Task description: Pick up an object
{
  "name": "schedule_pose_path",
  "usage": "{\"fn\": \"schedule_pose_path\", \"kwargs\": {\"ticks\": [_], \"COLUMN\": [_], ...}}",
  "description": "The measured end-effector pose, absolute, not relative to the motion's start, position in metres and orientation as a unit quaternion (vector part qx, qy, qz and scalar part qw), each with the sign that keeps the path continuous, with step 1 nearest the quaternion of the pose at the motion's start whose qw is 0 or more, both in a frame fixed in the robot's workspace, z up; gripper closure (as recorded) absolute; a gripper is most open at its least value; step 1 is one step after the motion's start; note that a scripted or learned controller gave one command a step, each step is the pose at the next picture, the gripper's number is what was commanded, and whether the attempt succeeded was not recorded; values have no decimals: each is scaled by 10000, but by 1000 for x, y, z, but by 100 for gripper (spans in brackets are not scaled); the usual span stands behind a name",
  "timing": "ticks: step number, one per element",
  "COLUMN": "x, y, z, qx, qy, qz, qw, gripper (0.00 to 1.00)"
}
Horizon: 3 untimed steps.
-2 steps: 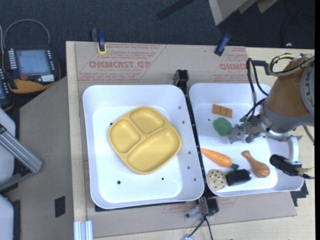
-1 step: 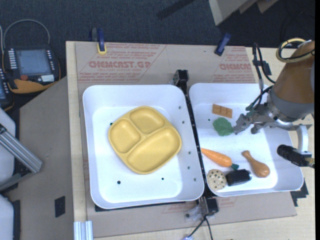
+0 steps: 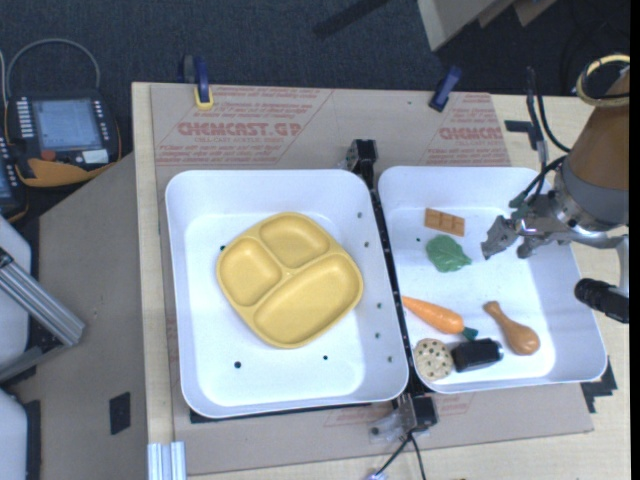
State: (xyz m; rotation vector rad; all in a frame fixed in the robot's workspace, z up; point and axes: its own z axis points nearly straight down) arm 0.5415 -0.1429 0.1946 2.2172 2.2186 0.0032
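Just end effector above bin's open middle

The arm is cut off by the right edge, so only its wrist end shows. Its hand is small and dark against the right bin; whether anything sits between the tips is too fine to tell. A black object covers one side of the speckled cookie. At the left edge a screen device and a metal rail run out of view, and the bottom edge clips the cable below the tabletop
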Motion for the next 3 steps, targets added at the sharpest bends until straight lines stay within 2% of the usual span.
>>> {"fn": "schedule_pose_path", "kwargs": {"ticks": [1,3], "x": [547,536], "y": [-141,-39], "z": [256,243], "qx": [7066,7054], "qy": [7076,7088], "qz": [12,-4], "qw": [30,-19], "gripper": [100,100]}}
